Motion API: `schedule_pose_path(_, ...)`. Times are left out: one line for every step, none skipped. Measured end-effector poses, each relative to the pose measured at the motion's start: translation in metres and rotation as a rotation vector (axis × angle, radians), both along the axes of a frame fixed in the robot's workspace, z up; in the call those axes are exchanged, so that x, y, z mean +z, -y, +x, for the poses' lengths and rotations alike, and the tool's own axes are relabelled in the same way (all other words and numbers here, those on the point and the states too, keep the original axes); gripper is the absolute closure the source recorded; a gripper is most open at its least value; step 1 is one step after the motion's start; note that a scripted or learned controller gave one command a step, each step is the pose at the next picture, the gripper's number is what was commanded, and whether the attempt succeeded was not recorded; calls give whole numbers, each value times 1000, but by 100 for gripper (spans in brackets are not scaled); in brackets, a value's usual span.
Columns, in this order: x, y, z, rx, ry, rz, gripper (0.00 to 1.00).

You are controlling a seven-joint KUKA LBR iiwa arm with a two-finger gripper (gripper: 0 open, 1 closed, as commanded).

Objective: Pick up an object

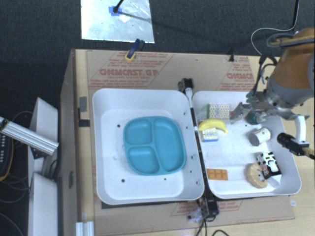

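The right bin (290,181) holds several small objects. A yellow banana (213,126) lies at its left side, over a small blue and white box (210,136). Behind them sits a pale speckled block (219,111). A grey and white cylinder (259,135) lies near the middle right. At the front are an orange cracker (217,174), a tan round cookie (255,175) and a black and white piece (268,163). My gripper (247,112) hangs low over the bin's back part, right of the speckled block and above the cylinder.
The left bin (106,181) holds a blue divided plate (153,145). A black clamp (186,85) sits at the back where the bins meet. The arm's grey body and orange band (295,65) cover the right bin's far right corner.
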State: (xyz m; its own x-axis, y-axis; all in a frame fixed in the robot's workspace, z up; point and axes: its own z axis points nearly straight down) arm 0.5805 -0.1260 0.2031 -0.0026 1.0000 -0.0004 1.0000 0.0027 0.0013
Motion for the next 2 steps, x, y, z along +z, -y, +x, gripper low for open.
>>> schedule_pose_path(-35,56,67,-1,0,0,0)
schedule_pose_path(-120,79,88,1,-3,2,0)
